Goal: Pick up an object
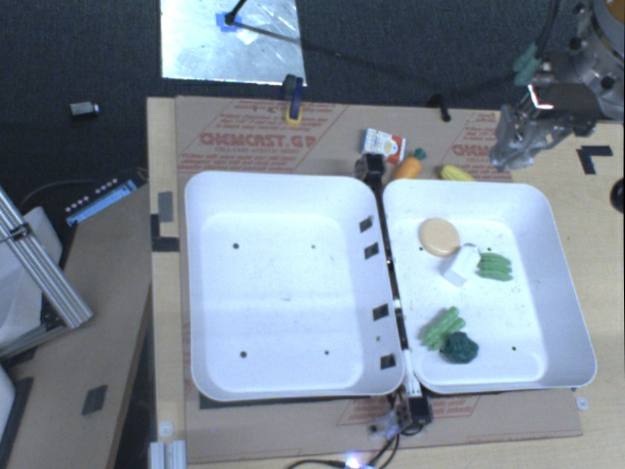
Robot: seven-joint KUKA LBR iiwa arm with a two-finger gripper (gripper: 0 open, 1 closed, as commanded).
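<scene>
The right bin (547,262) holds a tan round disc (438,235), a small white flat piece (455,270), a green pod-like bunch (494,266), a light green piece (440,325) and a dark green broccoli-like lump (459,348). My gripper (516,151) hangs beyond the right bin's far right corner, above the cardboard and apart from all of these. I see nothing between its fingers.
The left bin (278,281) lies beside the right one, joined by black clips. On the cardboard behind the bins lie an orange carrot-like toy (407,167), a yellow piece (455,173) and a small white and red item (382,144). A foil sheet (232,25) covers the floor at the back.
</scene>
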